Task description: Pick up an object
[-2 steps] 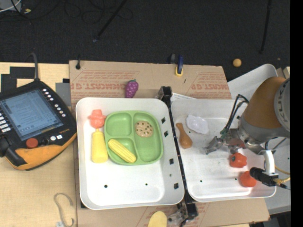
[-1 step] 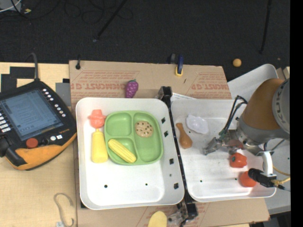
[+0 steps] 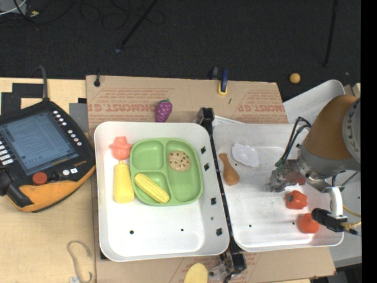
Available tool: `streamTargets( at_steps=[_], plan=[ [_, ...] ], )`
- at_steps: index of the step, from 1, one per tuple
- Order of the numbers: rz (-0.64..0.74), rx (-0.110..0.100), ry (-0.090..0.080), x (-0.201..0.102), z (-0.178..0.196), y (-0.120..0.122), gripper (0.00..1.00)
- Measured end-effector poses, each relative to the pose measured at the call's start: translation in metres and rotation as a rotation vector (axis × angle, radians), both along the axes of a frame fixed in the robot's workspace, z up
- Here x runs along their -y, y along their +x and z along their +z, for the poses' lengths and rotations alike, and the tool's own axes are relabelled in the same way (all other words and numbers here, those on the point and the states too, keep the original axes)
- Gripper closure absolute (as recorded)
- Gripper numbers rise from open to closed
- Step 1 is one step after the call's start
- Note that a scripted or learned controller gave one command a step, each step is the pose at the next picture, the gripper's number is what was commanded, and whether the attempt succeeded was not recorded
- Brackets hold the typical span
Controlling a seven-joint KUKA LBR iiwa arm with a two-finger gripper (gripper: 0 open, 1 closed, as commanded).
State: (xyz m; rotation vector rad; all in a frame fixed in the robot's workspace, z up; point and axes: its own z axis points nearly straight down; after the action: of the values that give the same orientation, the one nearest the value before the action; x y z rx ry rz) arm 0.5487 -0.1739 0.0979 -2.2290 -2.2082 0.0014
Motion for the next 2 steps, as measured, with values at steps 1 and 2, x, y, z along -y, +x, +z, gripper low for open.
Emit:
streamTargets(
  at_steps=[1,2],
  plan=[
    [0.001,0.004,-0.002,0.003,0.043,-0.004,1.0],
    [0.008,0.008,-0.003,0.005,0.104,0.004,1.0]
  ],
)
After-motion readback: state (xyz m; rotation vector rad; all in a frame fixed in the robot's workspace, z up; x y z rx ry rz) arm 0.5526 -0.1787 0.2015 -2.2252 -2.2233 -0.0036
